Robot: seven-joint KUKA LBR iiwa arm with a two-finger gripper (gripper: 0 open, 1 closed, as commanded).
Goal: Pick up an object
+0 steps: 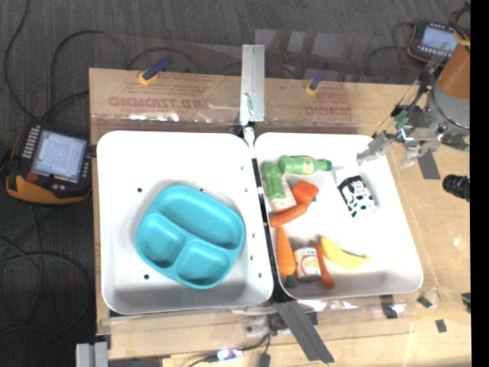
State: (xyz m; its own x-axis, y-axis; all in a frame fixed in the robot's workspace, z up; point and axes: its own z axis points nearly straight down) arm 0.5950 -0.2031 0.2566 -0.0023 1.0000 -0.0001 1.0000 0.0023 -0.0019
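Yellow banana (343, 254): you will find it lying in the right bin (401, 228), near the front wall, curved, with open white floor to its right.
Orange carrots: one (284, 251) lies along the bin's left wall; another (291, 215) slants above it; a third (324, 271) lies just beside the banana's left end.
Small can (308, 264): it sits between two carrots, touching or nearly so; you cannot read its label.
Green bottle (303, 164): it lies on its side near the back wall.
Green-and-white packet (276, 186): it sits against the left wall, partly under a red-orange piece (305, 191) hard to identify.
Black-and-white cow-patterned object (357, 196): it stands apart from the others, with bare floor around it.
Open room: the right half of this bin gives you the most space.
Gripper (372, 151): it hovers over the bin's back right corner, above the rim; whether its fingers are spread or pressed together, you cannot tell. It holds nothing visible.
Arm (451, 98): it is cut off at the right edge.
Left bin (114, 159): it holds a blue divided tray (191, 234), with white floor all around.
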